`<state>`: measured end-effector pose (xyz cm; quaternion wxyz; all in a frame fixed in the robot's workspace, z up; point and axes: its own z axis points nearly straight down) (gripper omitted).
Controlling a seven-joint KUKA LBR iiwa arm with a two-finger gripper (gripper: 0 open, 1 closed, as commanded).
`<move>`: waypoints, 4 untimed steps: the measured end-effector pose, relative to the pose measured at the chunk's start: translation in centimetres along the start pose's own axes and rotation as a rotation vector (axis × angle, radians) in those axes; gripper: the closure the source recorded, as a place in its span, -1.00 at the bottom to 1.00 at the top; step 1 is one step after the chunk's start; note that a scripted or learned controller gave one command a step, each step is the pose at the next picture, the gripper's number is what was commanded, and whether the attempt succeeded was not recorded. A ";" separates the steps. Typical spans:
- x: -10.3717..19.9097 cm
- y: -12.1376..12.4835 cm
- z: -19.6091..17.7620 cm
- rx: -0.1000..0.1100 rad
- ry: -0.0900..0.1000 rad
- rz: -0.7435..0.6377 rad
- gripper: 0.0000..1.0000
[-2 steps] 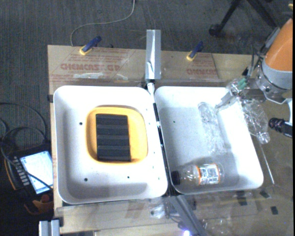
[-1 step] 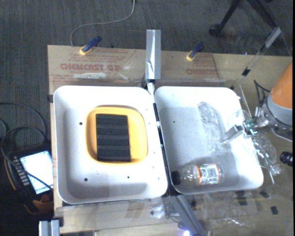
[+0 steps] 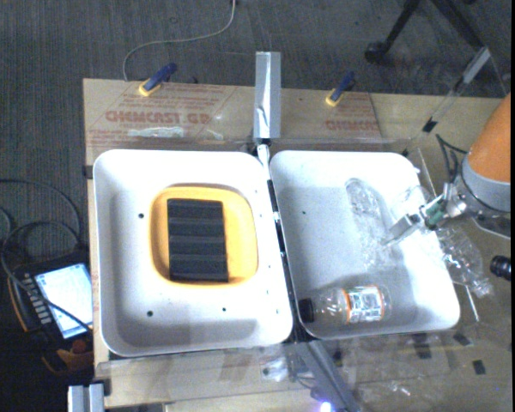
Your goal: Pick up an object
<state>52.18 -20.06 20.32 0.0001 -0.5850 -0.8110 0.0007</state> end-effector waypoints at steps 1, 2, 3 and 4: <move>-2.2 -0.6 4.2 0.000 0.001 -0.033 -1.00; 1.5 3.2 -5.5 -0.002 0.000 0.112 -1.00; 0.1 1.6 -7.8 -0.002 -0.003 -0.124 -1.00; 1.3 -3.6 -1.0 0.000 0.001 -0.113 -1.00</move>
